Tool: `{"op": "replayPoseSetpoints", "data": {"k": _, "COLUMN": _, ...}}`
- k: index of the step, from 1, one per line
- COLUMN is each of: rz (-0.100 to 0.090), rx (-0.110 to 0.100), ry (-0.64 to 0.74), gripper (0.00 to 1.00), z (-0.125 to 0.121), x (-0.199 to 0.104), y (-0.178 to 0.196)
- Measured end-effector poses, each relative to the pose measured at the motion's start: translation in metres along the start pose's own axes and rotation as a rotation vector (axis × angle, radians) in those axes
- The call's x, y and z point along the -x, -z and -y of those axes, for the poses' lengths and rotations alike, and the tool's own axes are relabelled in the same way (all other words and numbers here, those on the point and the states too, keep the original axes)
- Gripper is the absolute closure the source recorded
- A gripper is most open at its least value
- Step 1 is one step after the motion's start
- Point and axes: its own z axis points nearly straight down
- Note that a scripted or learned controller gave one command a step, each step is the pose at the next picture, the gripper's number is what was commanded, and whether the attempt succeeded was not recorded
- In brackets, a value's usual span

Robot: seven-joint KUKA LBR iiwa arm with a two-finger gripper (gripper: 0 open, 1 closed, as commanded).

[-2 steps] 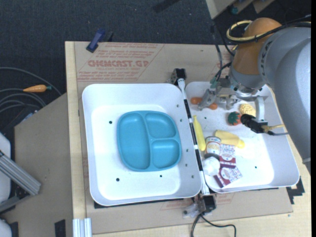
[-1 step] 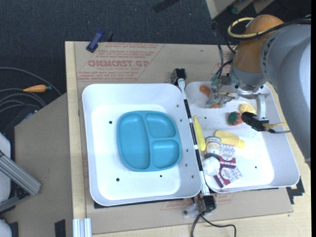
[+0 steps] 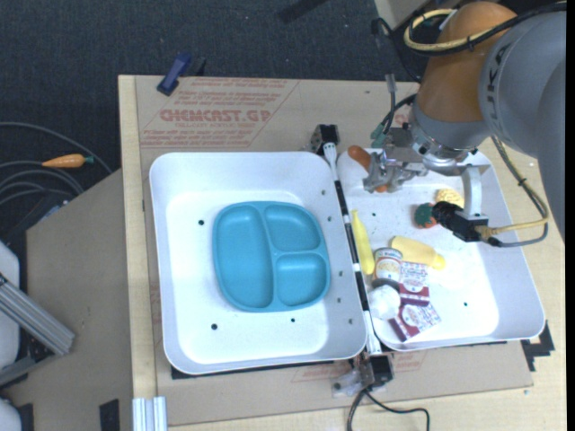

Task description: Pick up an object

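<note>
Board (image 3: 216,113) under the bins has red print, reads "CHEMCAST GP"; smaller lines around it too faint to read. Left bin (image 3: 171,241): one blue divided plate (image 3: 269,254), three sections, lying flat around the bin's middle. Right bin (image 3: 485,285): cluttered on its left half. Long yellow piece (image 3: 360,241) lies along the left wall. Just beside it is a small can (image 3: 388,263) with a label, text not legible, and a yellow block (image 3: 419,252) touching the can's right side. Toward the near left corner are a white ball (image 3: 384,302) and red-and-white packets (image 3: 415,311), print too small to read. Small green-and-orange item (image 3: 424,214) sits near the bin's middle, and a yellow item (image 3: 447,197) is just beyond it toward the far edge. Orange-red item (image 3: 358,156) is at the far left corner. Gripper (image 3: 384,180) is low over the far left corner of the right bin, just beside the orange-red item; contact unclear. Cannot tell if the gripper is apart or together; nothing visibly held. Blue clip (image 3: 175,73) rests on the board's far left corner.
</note>
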Motion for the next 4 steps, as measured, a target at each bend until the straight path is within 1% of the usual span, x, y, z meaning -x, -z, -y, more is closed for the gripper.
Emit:
{"op": "replayPoseSetpoints", "data": {"k": 1, "rz": 0.0, "rx": -0.004, "ry": -0.001, "gripper": 1.0, "z": 0.059, "x": -0.026, "y": 0.046}}
{"op": "replayPoseSetpoints", "data": {"k": 2, "rz": 0.0, "rx": -0.005, "ry": -0.002, "gripper": 1.0, "z": 0.115, "x": -0.049, "y": 0.066}}
{"op": "replayPoseSetpoints", "data": {"k": 3, "rz": 0.001, "rx": -0.002, "ry": -0.001, "gripper": 1.0, "z": 0.123, "x": -0.072, "y": 0.077}}
{"op": "replayPoseSetpoints", "data": {"k": 4, "rz": 0.002, "rx": -0.004, "ry": -0.004, "gripper": 1.0, "z": 0.11, "x": -0.01, "y": 0.059}}
